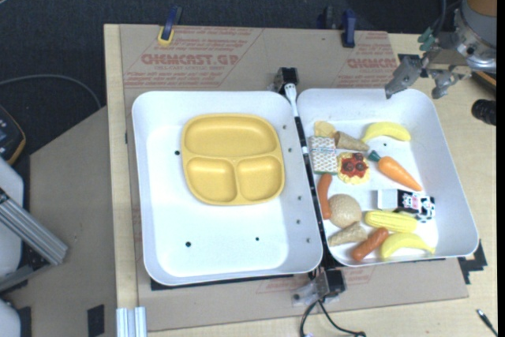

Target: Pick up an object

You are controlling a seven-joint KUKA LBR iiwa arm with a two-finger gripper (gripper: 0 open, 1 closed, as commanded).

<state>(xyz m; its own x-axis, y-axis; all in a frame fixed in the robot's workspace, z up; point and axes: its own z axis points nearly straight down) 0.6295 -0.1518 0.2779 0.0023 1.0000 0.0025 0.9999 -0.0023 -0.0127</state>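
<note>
Overhead, fingers (397, 83) spread apart and holding nothing, gripper (418, 79) hanging at the far rim of the right bin (458, 193).

Seemingly well above the rim, though hard to judge height from this slanted view. Nothing picked yet: toy food crowded in the right bin, with a banana (386, 131) and a carrot (397, 169) nearest the gripper, a corn cob (392, 221), a second banana (405, 245) and a sausage (368, 244) toward the near rim. Yellow divided plate (233, 158) alone in the left bin (158, 249). Likely trouble: pieces touching or overlapping, so a descent between them risks nudging neighbours, pinching two at once, or closing on air; smooth curved shapes apt to slip free.
</note>
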